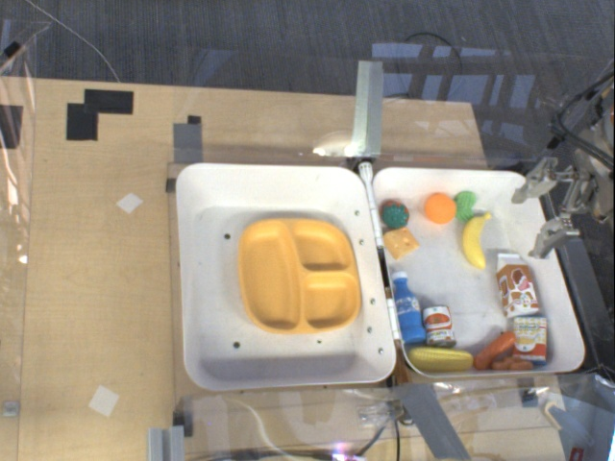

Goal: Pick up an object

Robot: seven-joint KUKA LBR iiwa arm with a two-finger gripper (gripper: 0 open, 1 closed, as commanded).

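Note:
My gripper [539, 215] hangs over the right rim of the right bin [548, 286], its two fingers spread open with nothing between them. In that bin, left of the gripper, lie a yellow banana [474, 240], an orange ball [440, 207], a small green item [465, 202], a teal ball [395, 213] and a tan wedge [403, 244]. Nearer the front are a red-and-white carton [516, 289], a blue bottle [406, 307], a small can [439, 326], a long yellow item [441, 358], a second small carton [529, 338] and reddish sausages [495, 351].
The left bin [207, 209] holds a yellow divided plate [298, 275]. A metal post [368, 109] stands behind the seam between the bins. Black tape marks [96, 110] sit on the wooden bench at far left. Cables hang at the upper right.

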